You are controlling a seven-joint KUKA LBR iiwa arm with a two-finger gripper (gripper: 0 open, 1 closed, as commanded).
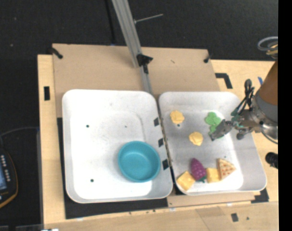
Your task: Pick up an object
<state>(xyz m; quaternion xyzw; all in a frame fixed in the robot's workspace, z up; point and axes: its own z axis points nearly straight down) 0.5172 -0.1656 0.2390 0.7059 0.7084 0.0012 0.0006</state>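
Fingers of the gripper [222, 130] are too dark and small to read, so I cannot tell whether they stand apart or together; nothing shows between them. They hang over the right bin [247, 177], just beside the green toy [213, 119] and a little right of a small yellow piece [196, 138].

Nearest the camera, along that bin's front edge, lies a row: a yellow block [186, 180], a purple bunch of toy grapes [198, 169] touching a small yellow-orange piece [212, 174], and a toy pizza slice [226, 168]. Farther back, near the bins' shared edge, sits another yellow piece [177, 117].

In the left bin [88, 109], a blue bowl [139, 160] rests upright toward the front right corner.

Beyond both bins a grey metal pole [129, 28] slants away.
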